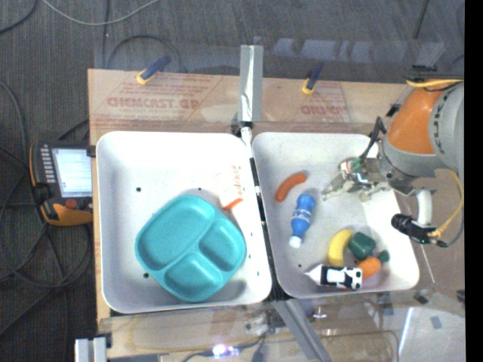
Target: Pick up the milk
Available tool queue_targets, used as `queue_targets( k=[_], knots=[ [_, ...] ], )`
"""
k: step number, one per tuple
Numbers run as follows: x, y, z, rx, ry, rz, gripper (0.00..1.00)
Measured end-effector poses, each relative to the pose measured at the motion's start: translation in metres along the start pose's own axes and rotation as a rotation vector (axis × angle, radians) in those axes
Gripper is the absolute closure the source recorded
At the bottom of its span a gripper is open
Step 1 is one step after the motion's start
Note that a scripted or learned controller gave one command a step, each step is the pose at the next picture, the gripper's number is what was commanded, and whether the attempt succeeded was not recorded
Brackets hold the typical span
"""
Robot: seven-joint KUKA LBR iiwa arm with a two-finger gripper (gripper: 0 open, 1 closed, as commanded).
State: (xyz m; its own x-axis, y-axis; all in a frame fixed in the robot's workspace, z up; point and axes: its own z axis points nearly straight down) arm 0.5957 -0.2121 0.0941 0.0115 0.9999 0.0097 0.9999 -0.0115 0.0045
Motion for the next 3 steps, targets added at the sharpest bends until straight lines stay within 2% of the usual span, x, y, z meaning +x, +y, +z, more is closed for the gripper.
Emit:
queue_targets(
  k=[1, 2, 3],
  knots=[
    [0.017, -0.061, 0.003, -0.01, -0.017, -0.196, 0.0],
    [-0.005, -0.014, -0.009, 0.004, -0.007, -0.264, 0.0],
    [-0.005, 0.025, -0.001, 0.005, -0.004, -0.326, 0.0]
  ],
)
